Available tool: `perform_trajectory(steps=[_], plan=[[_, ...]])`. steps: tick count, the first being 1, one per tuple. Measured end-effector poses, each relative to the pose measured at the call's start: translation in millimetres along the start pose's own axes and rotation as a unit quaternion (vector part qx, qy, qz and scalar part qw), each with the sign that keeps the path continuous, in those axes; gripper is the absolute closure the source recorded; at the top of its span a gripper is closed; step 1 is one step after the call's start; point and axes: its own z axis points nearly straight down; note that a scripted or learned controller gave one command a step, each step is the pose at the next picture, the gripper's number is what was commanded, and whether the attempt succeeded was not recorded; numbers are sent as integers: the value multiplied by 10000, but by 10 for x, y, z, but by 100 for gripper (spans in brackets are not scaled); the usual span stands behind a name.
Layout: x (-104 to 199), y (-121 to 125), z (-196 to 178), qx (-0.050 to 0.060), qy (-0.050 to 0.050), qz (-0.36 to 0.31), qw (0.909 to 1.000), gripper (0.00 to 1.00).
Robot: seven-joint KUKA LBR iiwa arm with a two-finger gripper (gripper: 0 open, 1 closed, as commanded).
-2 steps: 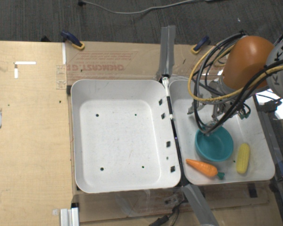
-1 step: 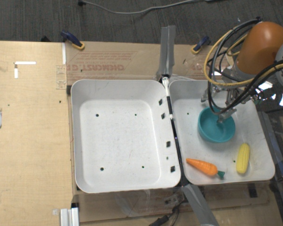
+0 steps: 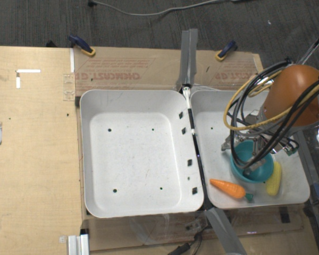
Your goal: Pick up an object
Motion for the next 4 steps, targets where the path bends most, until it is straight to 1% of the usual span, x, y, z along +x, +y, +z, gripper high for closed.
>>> perform_trajectory(steps=[1,2,3,4], plan=[[460,474,4,-2,12,336,9994,0],[379,426,-152,99,-115,310,9994,100],[-208,-117,-960,-1,-5,-1065,9943,100],[480,56,-181,72,-165,-1413,9898,100]])
